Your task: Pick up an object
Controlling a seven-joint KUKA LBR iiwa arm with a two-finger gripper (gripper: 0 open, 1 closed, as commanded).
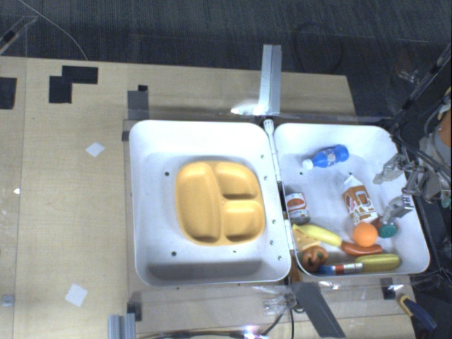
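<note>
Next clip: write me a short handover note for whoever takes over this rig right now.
Tool: open, holding nothing, above the right bin's right side.
Things: blue bottle near the back; orange ball, small carton, can, banana and other toys toward the front. Yellow tray lies in the left bin.
Done: nothing picked.
Left: choose a thing, grasp, lift.

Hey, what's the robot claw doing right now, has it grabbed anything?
Gripper open at right bin's right edge, holding nothing. Nearest: orange ball, small carton. Bottom corner crowded, yellow banana among the pile.
</note>
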